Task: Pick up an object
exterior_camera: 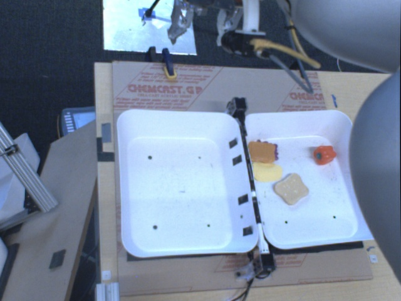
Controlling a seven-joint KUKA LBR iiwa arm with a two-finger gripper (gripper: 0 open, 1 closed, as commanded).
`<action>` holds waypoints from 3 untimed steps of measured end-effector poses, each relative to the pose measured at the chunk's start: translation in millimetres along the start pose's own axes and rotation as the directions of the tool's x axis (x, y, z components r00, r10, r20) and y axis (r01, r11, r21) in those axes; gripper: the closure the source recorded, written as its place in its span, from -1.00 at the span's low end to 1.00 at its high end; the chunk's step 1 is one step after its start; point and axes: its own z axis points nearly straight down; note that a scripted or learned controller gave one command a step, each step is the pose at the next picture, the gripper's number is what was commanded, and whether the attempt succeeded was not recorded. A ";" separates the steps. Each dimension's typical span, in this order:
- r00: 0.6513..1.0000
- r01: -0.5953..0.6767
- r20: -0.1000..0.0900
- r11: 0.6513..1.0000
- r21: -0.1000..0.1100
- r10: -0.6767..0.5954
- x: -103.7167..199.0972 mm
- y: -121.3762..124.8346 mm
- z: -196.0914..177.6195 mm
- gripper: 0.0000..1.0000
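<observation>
The right bin (341, 127) holds several small items. An orange-brown block (263, 151) with a purple edge lies near the bin's left wall. Just below it is a flat yellow piece (268, 172), and a tan toast-shaped piece (291, 189) lies lower still. A small red-orange item (324, 155) sits toward the right. My gripper (178, 22) hangs at the top of the camera view, beyond the back of the bench and far up-left of these items, with nothing seen in it.
The left bin (125, 168) adjoins the right bin along a black-clipped centre seam (245, 180). A shiny metal plate (135, 17) lies under the gripper. A yellow-and-blue clamp (168, 64) stands at the board's back edge. The grey arm (351, 17) fills the top right.
</observation>
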 end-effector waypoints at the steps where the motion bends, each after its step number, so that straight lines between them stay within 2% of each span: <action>1: 1.000 0.008 -0.002 1.000 0.001 -0.008 2.4 -4.5 -14.7 1.00; 2: 1.000 0.008 -0.003 1.000 0.000 -0.008 21.7 -5.0 -44.1 1.00; 3: 1.000 0.007 -0.002 1.000 0.001 -0.007 20.8 -4.9 -63.8 1.00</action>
